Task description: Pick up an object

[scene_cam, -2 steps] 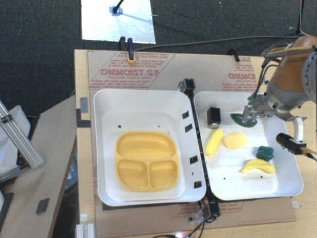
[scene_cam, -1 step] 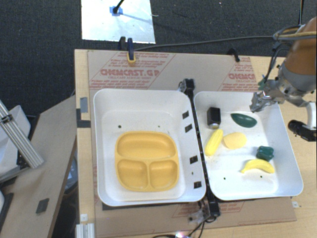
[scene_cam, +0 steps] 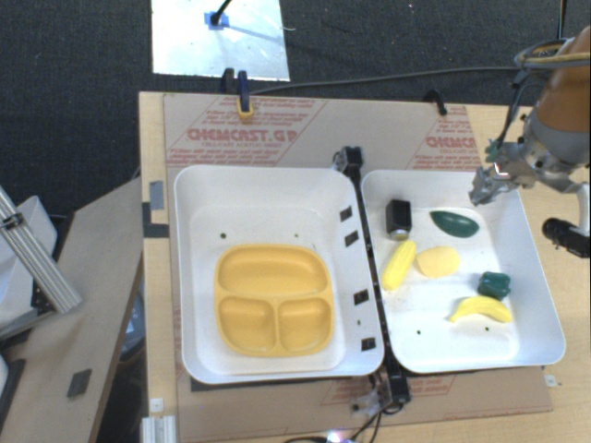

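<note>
The right bin (scene_cam: pixel 536 335) holds a black block (scene_cam: pixel 398 216), a dark green oval piece (scene_cam: pixel 454 222), a yellow corn cob (scene_cam: pixel 399 264), a pale yellow round piece (scene_cam: pixel 437 262), a small green block (scene_cam: pixel 494 284) and a yellow banana (scene_cam: pixel 481 310). My gripper (scene_cam: pixel 486 188) hangs over the bin's far right corner, just up and right of the green oval, pointing down. No object sits between its tips.
The left bin (scene_cam: pixel 199 275) holds a yellow divided tray (scene_cam: pixel 273 298). A black clip strip (scene_cam: pixel 362 266) joins the two bins. Behind them lies a cardboard sheet (scene_cam: pixel 277 127) with a blue-yellow clamp (scene_cam: pixel 242 95). A black cable (scene_cam: pixel 388 79) runs across the back.
</note>
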Controlling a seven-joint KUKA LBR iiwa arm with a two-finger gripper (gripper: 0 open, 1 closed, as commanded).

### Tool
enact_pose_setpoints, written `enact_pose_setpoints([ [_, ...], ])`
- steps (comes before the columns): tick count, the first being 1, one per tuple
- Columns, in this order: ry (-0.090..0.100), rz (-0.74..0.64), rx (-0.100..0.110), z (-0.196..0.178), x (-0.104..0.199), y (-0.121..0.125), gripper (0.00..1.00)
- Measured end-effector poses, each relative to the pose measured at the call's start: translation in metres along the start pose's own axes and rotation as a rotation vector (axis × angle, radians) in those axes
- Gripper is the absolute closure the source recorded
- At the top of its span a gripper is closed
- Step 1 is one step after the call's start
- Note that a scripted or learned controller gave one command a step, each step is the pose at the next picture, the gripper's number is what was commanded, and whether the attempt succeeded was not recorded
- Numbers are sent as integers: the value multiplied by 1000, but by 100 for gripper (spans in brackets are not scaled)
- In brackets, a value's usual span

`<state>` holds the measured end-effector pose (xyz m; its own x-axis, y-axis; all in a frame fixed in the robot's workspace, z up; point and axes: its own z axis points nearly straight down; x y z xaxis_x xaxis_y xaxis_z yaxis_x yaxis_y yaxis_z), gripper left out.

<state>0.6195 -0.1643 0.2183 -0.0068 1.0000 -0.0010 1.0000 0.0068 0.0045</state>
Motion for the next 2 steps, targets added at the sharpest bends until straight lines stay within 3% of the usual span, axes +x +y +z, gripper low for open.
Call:
enact_pose_setpoints([
  [2, 3, -2, 4, 13, 97, -8, 100],
])
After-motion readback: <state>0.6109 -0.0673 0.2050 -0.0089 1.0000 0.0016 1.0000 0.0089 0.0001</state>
